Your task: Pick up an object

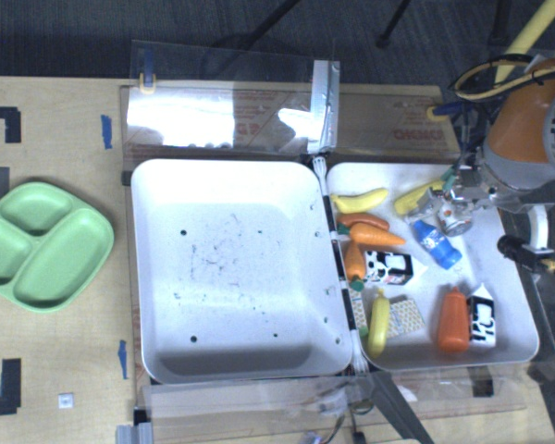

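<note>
Far left of the jaws, on the wood bench, a green divided plate, well apart from the bins. Next the left bin, white, bare inside but for scuffs and specks. Behind it a clear plastic sheet stands upright with a metal edge.

Right bin holds all the clutter. At its left wall, well left of the jaws: a yellow banana, two orange carrots just below it, a third carrot upright against the wall. Beside that a black-and-white cow toy. Lower down, a yellow corn-like piece touching a speckled grey pad. Below and slightly left of the jaws, near the front rim: an orange bottle, with a black-and-white carton touching its right side.

Just left of the jaws, a second yellow piece, tilted. Just below the jaws, a blue-and-white item, tilted, close under the tips; can't tell whether it touches them.

Gripper sits low over the back right of the right bin, shiny metal, arm coming in from the right with orange band showing. Jaws: can't tell how far apart, too small and cluttered; nothing clearly between them. No object lifted; all lie in the bin.
</note>
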You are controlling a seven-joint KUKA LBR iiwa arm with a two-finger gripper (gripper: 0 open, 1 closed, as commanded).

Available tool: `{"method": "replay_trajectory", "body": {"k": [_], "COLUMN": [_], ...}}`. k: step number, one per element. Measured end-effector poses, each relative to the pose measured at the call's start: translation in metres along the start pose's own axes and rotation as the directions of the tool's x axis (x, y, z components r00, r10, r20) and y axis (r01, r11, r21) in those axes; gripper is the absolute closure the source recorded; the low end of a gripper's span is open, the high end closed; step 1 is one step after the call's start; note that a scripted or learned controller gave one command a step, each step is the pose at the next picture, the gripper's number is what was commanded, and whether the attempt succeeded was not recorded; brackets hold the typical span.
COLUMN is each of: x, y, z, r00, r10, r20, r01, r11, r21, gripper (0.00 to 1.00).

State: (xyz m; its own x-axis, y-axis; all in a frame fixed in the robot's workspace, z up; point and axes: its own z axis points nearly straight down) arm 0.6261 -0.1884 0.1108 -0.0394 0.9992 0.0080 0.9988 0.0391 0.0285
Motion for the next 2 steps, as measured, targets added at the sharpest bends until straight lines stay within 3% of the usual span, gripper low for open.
{"method": "replay_trajectory", "body": {"k": [1, 2], "x": [-0.001, 0.009], "y": [-0.008, -0.006], "z": [0.0, 0.001], "r00": [0.992, 0.996], "r10": [-0.128, -0.084], "r20": [0.009, 0.018], "r01": [0.128, 0.084], "r11": [0.992, 0.996], "r21": [-0.009, -0.009], "gripper": [0.0, 0.0]}}
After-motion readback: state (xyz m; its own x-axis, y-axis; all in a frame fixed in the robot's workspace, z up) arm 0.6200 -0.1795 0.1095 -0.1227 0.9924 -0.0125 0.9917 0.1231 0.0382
